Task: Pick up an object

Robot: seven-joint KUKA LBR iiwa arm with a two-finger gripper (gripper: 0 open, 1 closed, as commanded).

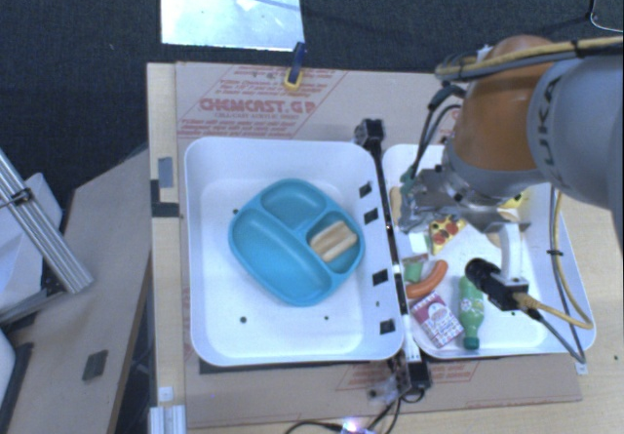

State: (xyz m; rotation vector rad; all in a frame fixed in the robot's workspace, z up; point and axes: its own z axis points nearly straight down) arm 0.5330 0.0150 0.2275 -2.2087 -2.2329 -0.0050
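My gripper (421,206) hangs low over the far left part of the right bin (546,330), under the grey and orange arm. Just below it lies a toy pizza slice (447,231). Nearer the front lie an orange-red sausage (429,278) with a green piece beside it, a red carton (439,319) and a green bottle (471,311). A yellow thing (518,198) peeks out from under the arm at the right. Nothing shows between the gripper's tips.
The left bin (219,227) holds a blue sectioned plate (278,237) with a tan bread-like piece (333,240) in its right compartment. A black-clipped divider (382,227) separates the two bins. Cardboard (253,105) lies under both.
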